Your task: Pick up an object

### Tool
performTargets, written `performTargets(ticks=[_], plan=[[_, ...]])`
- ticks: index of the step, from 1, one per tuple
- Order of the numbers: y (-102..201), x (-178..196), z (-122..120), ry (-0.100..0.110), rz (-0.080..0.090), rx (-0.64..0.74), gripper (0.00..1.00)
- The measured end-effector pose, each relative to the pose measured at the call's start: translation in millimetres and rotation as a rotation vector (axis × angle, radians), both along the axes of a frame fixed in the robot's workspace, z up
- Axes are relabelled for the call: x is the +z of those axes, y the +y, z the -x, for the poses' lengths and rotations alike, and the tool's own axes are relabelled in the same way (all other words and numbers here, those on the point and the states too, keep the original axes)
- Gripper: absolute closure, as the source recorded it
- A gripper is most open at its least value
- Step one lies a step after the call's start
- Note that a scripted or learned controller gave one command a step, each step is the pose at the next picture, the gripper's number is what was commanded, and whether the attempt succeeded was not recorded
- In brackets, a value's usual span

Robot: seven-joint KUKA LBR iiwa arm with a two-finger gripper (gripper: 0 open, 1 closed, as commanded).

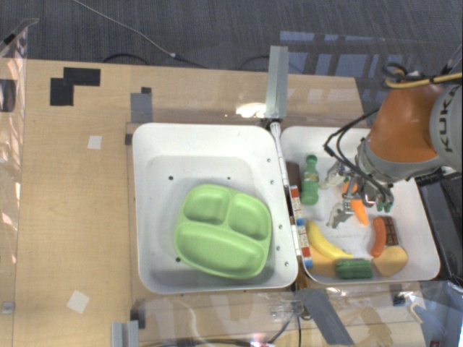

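Wooden bench [72, 215], two white bins: gripper [346, 212] low in right bin [427, 259], finger state not discernible, over orange carrot [359, 210] beside banana [325, 242]; likely risk of nudging crowded neighbours, missing grasp.

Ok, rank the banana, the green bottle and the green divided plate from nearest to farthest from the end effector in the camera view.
1. Banana, right bin, just below-left of the end effector.
2. Green bottle, right bin, upper left of it; close to the banana's distance.
3. Green divided plate, left bin, clearly farthest.
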State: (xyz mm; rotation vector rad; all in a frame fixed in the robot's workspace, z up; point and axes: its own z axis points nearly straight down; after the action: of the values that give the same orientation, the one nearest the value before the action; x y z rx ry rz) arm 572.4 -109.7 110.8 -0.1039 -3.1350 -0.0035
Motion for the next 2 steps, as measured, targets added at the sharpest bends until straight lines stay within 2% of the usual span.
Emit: performTargets(ticks=[1,2], plan=[[-17.1,-20.4,15.2,-0.021,0.003,-0.057,0.00],[-16.2,-5.3,9.8,-0.038,0.006,-0.050,1.00]])
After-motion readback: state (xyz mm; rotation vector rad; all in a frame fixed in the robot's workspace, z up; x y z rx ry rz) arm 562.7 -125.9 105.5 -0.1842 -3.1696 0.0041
